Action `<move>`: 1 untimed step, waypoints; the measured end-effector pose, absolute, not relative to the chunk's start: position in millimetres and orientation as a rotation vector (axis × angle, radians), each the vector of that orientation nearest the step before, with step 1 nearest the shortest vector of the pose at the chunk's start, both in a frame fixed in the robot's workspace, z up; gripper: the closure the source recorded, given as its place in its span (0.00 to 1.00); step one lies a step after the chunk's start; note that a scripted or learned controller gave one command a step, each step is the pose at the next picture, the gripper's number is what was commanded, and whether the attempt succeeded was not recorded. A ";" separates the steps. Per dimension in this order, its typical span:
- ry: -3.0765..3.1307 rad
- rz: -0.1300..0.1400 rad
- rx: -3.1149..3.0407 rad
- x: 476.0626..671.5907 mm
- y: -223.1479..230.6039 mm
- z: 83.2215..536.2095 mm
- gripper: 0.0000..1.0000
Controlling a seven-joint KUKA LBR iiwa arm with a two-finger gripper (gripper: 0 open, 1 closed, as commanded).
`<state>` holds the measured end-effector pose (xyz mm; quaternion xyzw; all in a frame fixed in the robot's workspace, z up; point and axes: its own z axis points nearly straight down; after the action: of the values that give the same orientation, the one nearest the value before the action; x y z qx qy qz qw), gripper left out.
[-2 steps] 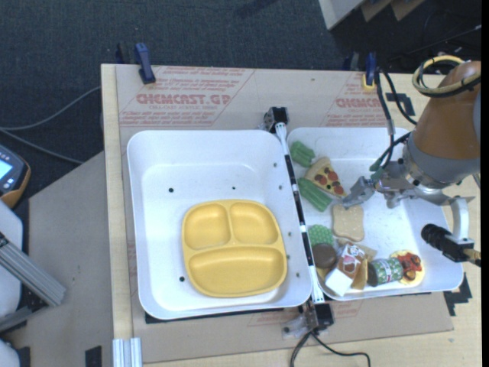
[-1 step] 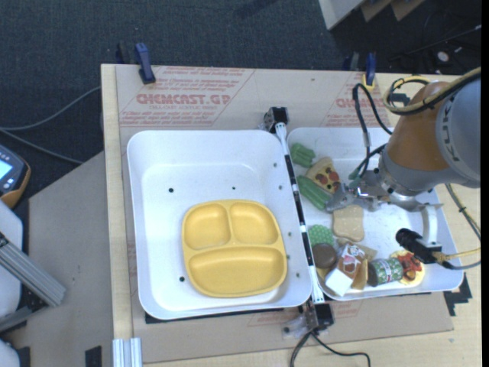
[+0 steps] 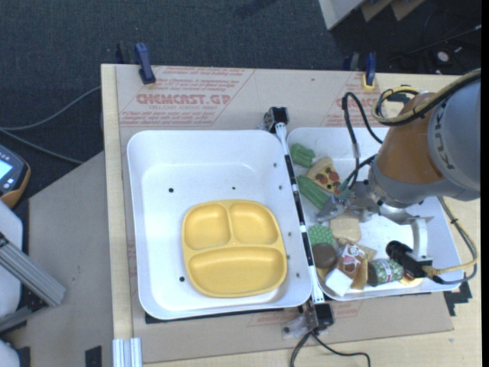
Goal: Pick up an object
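The jaws (image 3: pixel 345 202) hang low over the right bin (image 3: pixel 447 270); how wide they stand cannot be told. Just beside them lie the toy foods: a pizza slice (image 3: pixel 326 176), a green piece (image 3: pixel 302 156), a tan slab (image 3: pixel 345 228) and a small bottle (image 3: pixel 386 271). The grey arm (image 3: pixel 447 144), orange-banded, bends in from the right. The left bin (image 3: pixel 153 167) holds a yellow divided plate (image 3: pixel 231 247). Both bins sit on the surface (image 3: pixel 191 98).
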<state>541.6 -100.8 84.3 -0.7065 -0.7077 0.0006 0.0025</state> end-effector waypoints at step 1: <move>-2.229 -0.005 -2.231 630.5 -176.0 112.3 0.00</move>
<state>630.5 -176.0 112.3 -0.7074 -0.7067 -0.0015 -0.0063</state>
